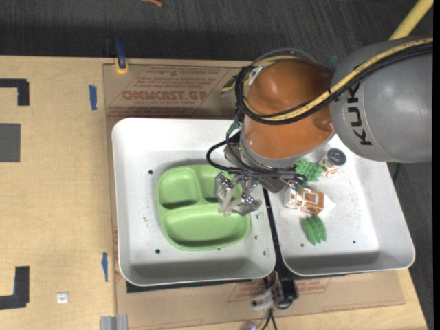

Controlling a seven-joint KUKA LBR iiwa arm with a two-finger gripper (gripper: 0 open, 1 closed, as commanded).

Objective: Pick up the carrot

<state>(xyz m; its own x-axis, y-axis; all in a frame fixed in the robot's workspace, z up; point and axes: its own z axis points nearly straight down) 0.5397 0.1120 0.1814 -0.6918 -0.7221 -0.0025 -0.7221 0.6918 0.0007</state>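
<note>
while metal gripper hangs w/ fingers apart, empty, over glossy green divided plate.

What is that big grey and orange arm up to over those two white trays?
The robot arm is meant to pick up a carrot. Its gripper hangs over the left bin, just above a green divided plate. The right bin holds a green pea pod, a small red and white packet and a few other bits. I can't make out a carrot between its fingers.
</note>
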